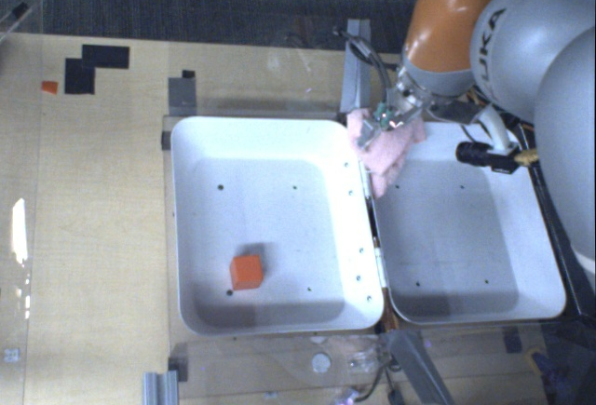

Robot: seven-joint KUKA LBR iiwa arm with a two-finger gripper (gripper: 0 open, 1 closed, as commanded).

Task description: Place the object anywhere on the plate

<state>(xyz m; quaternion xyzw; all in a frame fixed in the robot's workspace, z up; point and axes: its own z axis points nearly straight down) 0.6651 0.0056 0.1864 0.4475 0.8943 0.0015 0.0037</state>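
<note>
No plate is being seen in either bin, so the placing is judged as not yet done. A pink cloth (386, 152) is being dangled at the tool (389, 114), over the far end of the rim between the left bin (279, 138) and the right bin (484, 301); the cloth appears to be pinched by the tool. An orange block (247, 272) is lying near the left bin's near edge. The arm (484, 21) is being reached in from the right, wrist bent down above the cloth.
</note>
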